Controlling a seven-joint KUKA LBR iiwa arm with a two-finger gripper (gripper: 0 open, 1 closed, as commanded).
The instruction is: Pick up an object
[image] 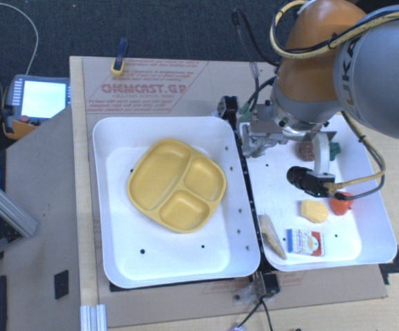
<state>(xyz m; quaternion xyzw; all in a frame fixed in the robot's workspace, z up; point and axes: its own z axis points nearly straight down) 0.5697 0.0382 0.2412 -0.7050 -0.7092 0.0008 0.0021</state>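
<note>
Claw [260, 142] over right bin [371, 247], grip impossible to tell (hidden beneath the wrist).
Nothing visibly pinched. Nearest candidate: dark red lump [308, 150] just beside the claw, on the arm side. Yellow block [315, 211] and striped packet [304, 242] further off, toward the front rim. Likely risks: closing on bare floor short of the lump, or scraping the dividing wall [244, 178] close on the claw's other side.
</note>
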